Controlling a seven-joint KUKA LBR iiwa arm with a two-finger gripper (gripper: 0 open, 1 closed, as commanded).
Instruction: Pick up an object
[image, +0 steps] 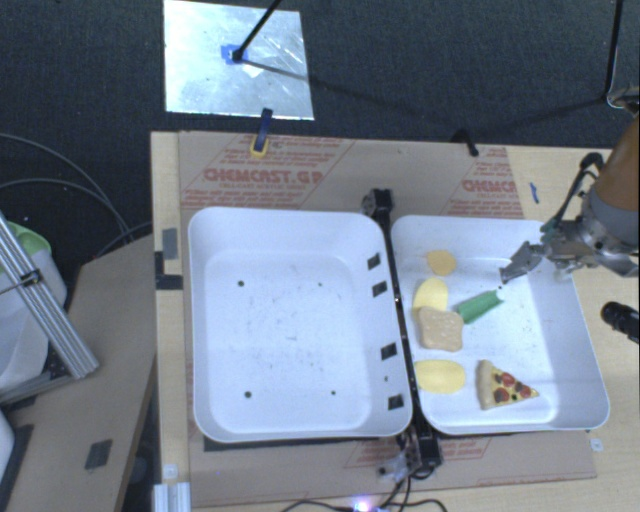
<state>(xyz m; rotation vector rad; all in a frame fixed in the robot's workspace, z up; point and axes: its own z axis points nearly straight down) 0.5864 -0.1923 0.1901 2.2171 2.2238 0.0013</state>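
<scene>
The right bin (585, 345) holds several toy foods. A small yellow round piece (441, 263) lies at the top, with a pale yellow piece (431, 295) below it and a tan bread slice (440, 329) touching that piece. A green stick-shaped object (478, 306) lies to the right of them. A yellow oval (440, 376) and a pizza slice (505, 385) lie near the front. My gripper (530, 262) hangs over the upper right part of this bin, up and to the right of the green object and apart from it.
The left bin (215, 240) stands beside the right one, with black clips (385, 290) along the shared rim. Both sit on a cardboard sheet (300, 170). A metal plate (238, 58) lies on the floor behind. An aluminium frame (40, 310) stands at the left.
</scene>
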